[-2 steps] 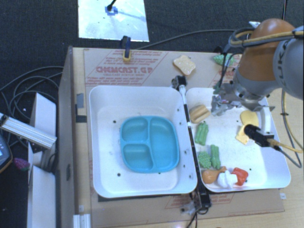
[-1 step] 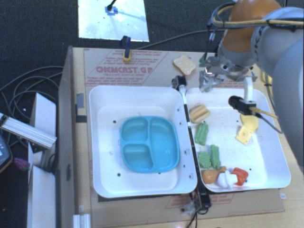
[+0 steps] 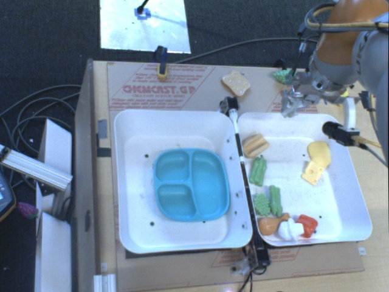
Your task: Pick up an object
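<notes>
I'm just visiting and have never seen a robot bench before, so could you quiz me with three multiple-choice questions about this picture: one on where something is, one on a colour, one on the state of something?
1. Where does the blue divided tray lie?
A. In the left bin
B. In the right bin
C. On the cardboard behind the bins

2. What colour is the cheese wedge in the right bin?
A. Red
B. Yellow
C. Blue

3. Where is the gripper right now?
A. Down among the toy food at the near end of the right bin
B. Over the left bin
C. At the far edge of the right bin, away from the food

Answers: 1 A, the tray sits inside the left bin. 2 B, the wedge is pale yellow. 3 C, it hangs by the bin's far rim, with the food lying nearer the camera.
</notes>
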